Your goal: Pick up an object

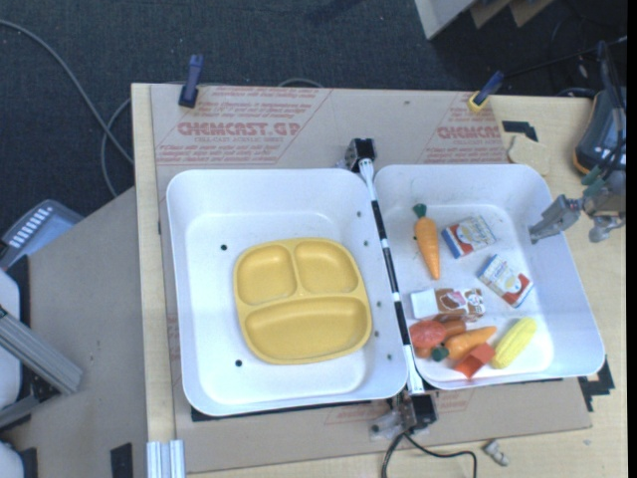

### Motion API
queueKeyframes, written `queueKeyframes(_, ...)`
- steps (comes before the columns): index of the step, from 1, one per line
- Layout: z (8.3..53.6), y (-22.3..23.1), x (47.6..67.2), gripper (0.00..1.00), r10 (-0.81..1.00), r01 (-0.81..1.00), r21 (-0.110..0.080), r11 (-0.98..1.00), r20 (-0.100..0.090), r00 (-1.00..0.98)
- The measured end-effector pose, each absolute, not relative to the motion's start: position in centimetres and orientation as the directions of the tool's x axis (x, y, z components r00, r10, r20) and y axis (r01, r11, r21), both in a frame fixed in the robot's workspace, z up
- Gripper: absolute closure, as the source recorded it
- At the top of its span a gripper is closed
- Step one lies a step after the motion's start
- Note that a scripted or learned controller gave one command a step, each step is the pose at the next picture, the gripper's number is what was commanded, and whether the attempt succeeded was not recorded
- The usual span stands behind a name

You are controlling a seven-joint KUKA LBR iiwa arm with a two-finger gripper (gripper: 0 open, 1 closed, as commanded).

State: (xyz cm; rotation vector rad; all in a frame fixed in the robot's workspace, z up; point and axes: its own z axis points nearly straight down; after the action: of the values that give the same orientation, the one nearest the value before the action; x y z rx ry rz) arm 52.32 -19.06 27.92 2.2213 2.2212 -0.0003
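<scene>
Camera view from above: I see two white bins side by side on the worktop (299, 118), w/ printed brown cardboard under them. Left bin (199, 217) holds a yellow divided plate (302, 299), three compartments, sitting roughly centre. Right bin (567, 297) has all the small stuff. Toy carrot (428, 244) lies near the bin's upper left, green tip pointing up-frame. Just right of it, a small red-and-white packet (470, 235); below-right of that, another packet w/ blue and red (505, 279). A flat brown-and-white card (458, 302) sits mid-bin, touching a white tile on its left. Along the lower edge: a red-orange cluster of toy veg (453, 341), pieces overlapping, can't separate them well, and a yellow corn cob (514, 343) tilted at lower right, just beside the cluster.

Jaws (557, 219) are at the right bin's upper right rim, above the wall, approx. level w/ the carrot but well apart from it. Nothing between them; whether they're spread or closed I can't tell, too small and blurry. Arm enters from frame right.

Blue clamp (190, 80) at worktop's upper left, another blue-yellow clamp (486, 91) at upper right.
</scene>
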Motion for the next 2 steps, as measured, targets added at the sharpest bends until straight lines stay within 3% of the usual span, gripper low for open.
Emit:
queueKeyframes(1,17.0,-11.3,55.2,0.00,1.000,1.000,-0.001,0.001,0.001,-0.001)
queueKeyframes(2,8.9,-10.1,60.7,0.00,1.000,1.000,0.008,0.000,-0.002,0.000)
